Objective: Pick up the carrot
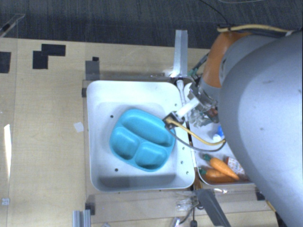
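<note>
- In the left bin (100, 103), toward its near side: lying alone on the white floor, a blue divided tray (138, 126), with all three wells sitting bare; calling for no contact during this pick.
- Just across the shared wall between the bins: hanging over the far part of the right bin (198, 173), the gripper (204, 116), apart from the carrot and not carrying anything visible; crowded by wrist hardware, so open or closed is impossible to tell.
- Just beside the gripper, on its near side: peeking out, a small blue-and-white item (218, 137), partly hidden by the arm.
- In the right bin's near corner: lying on its side at a slant, the carrot (221, 166), resting against a second orange piece (214, 176), with a red-marked packet (234, 163) just beside it under the arm's edge.
- Judging the step in hand as the approach, with the pick not yet made:
  - Moving toward the near corner before descending, rather than dropping where the gripper is hanging now.
  - Turning to close across the carrot's narrow width, at its middle.
  - Keeping off the bin wall and the packet.
  - Aiming at the upper carrot alone, not the orange piece beneath.
</note>
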Controlling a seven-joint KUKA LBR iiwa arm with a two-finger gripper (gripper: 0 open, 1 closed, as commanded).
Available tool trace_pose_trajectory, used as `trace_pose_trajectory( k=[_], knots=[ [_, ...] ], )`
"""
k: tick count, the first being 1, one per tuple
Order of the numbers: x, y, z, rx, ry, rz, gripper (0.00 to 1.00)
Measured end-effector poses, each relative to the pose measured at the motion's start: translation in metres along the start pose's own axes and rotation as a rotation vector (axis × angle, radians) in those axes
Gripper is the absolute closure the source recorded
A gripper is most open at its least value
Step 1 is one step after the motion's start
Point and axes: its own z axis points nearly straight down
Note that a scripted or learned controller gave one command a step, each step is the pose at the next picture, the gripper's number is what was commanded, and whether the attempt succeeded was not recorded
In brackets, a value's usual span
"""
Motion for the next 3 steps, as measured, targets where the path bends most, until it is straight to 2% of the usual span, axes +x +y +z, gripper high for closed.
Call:
trace_pose_trajectory(
  k=[1, 2, 3],
  knots=[
    [0.002, -0.001, -0.01, 0.0, 0.0, -0.008, 1.0],
    [0.046, 0.043, -0.026, -0.001, 0.003, 0.211, 1.0],
    [0.089, 0.01, -0.034, -0.001, 0.006, 0.295, 1.0]
  ],
)
